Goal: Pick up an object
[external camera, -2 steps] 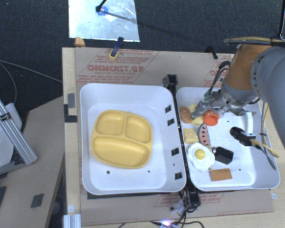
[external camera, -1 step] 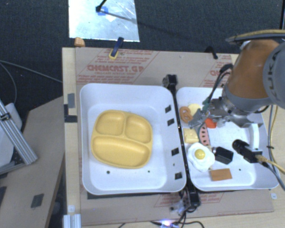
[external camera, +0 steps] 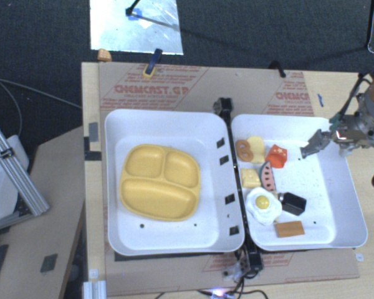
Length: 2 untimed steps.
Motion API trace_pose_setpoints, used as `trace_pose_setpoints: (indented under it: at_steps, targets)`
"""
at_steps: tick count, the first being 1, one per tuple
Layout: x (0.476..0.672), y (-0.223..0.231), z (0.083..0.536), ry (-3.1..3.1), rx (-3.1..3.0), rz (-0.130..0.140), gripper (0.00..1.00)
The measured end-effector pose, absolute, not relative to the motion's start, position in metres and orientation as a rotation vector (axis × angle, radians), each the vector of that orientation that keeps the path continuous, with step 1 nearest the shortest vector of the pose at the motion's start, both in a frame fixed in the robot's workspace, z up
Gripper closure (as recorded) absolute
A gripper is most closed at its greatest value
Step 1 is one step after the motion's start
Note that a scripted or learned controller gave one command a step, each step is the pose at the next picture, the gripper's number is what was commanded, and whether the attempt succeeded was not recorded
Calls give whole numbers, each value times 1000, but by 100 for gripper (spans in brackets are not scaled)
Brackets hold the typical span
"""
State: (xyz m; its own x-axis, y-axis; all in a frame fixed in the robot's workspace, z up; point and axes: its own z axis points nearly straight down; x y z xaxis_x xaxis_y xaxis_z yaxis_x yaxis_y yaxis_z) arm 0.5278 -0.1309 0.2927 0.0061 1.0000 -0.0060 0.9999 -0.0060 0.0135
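With the gripper (external camera: 316,143) hung right of the red block (external camera: 277,155), its grip not discernible, that block is judged light, stiff, best pinched across flat sides.

Both white bins (external camera: 168,124) look like smooth, faintly glossy plastic, as does the matt-yellow divided tray (external camera: 160,180), while the bench board (external camera: 193,86) beneath reads as brown printed cardboard, the sheet (external camera: 136,17) beyond it as shiny crinkled foil, and the floor as dark rough carpet.
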Motion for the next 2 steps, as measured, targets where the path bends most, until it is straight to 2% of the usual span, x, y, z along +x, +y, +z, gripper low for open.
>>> trace_pose_setpoints:
  at_steps: [1, 2]
  targets:
    - [529, -125, 297, 2222, 2212, 6, 100]
    - [484, -194, 268, 2212, 2228, -3, 100]
